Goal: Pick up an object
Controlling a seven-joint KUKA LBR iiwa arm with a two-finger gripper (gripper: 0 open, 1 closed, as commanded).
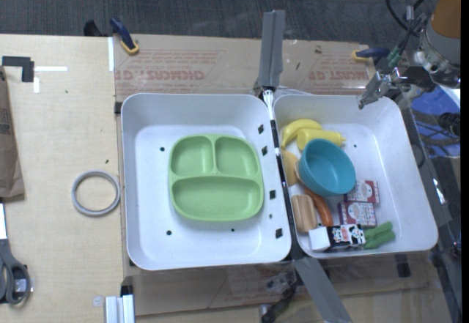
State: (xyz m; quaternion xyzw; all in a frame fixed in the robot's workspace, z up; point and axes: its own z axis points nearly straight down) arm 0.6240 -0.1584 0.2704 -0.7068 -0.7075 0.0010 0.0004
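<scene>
**Up at the bin's far corner: arm parked, nothing picked yet**

Over at about 1 o'clock in the view, the gripper hangs just above the back rim of the right bin, and there's nothing between its fingers. Can't tell whether the jaws are open or closed, since it's small, dark, and tangled up with cables from this angle.

All the candidates are piled in that right bin. A blue bowl sits near the middle, with bananas touching it at its 11 o'clock. At the bowl's 7 o'clock there's a hot dog; at its 5 o'clock a small red-and-white carton; and along the front edge a black-and-white box beside something green. The left bin holds a green divided plate.

If I were calling the shot, I'd go for the bananas or the bowl's rim: they're closest to the gripper and stand proud of the clutter. Come straight down and straddle the narrow way. The front pile is packed tight, so a finger would likely land on a neighbour.

Hard to read: what the green thing is, the carton's label, and most of the arm, which is cut off at the 3 o'clock edge.
</scene>
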